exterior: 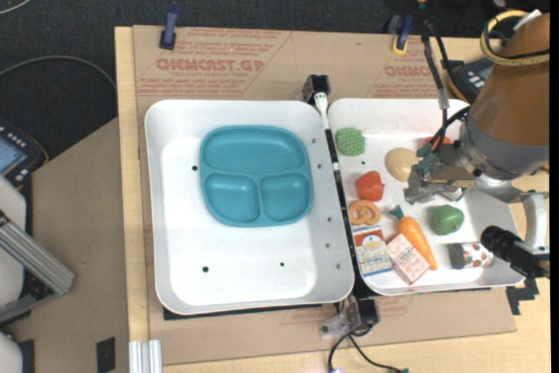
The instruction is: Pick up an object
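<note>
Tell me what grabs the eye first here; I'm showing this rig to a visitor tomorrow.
The turquoise divided plate stands out, lying alone in the left bin. Next comes the colourful toy food crowding the right bin: an orange carrot, a red pepper, a green pepper and a pretzel. The grey and orange arm reaches in from the right, its gripper low over that pile.

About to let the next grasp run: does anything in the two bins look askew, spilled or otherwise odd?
Nothing stands out. The teal divided plate lies flat in the left bin. The toy foods, carrot and small cartons among them, lie loosely scattered inside the right bin, none over its rim. The gripper hangs above them.
</note>
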`<control>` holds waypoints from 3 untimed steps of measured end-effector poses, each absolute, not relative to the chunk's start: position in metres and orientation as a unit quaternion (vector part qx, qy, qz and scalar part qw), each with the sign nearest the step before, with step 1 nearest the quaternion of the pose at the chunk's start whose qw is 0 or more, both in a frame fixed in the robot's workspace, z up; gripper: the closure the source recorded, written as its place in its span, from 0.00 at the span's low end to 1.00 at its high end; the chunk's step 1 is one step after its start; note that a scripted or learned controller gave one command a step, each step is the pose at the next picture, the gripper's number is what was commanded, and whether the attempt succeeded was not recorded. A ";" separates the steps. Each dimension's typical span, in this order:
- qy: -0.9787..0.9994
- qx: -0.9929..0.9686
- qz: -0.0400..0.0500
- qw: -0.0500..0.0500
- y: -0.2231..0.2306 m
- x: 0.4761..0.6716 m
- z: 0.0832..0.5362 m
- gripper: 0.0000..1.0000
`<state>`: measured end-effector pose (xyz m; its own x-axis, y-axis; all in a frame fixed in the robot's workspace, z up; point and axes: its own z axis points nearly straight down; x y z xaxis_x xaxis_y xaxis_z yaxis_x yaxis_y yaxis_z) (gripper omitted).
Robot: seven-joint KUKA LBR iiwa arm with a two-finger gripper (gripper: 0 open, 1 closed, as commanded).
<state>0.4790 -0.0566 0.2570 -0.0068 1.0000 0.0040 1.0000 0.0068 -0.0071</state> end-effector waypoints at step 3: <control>-0.707 -0.707 -0.006 -0.004 0.071 0.480 0.438 1.00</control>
